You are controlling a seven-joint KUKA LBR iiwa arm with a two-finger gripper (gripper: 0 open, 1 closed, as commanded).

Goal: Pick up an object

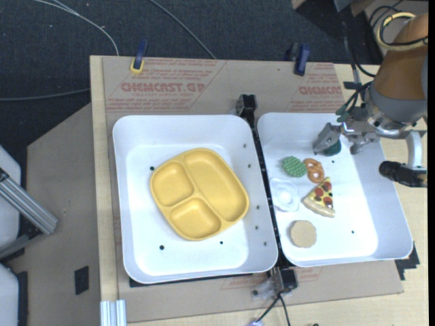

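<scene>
In the right bin [380,229] lie several toy foods: a green round piece [293,166], a brown pretzel [315,169], a pizza slice [320,200], a tan cookie [303,233] and a small clear white cup [283,194]. My gripper [327,141] hangs over the bin's far part, just up and right of the pretzel and the green piece. A small dark teal shape [333,149] sits right under it; I cannot make out whether it is an object or part of the gripper.
The left bin [129,182] holds a yellow divided plate [198,193]. A black clamp [246,104] sits between the bins at the far edge. The arm's grey and orange wrist [401,80] hangs over the right bin's far right corner.
</scene>
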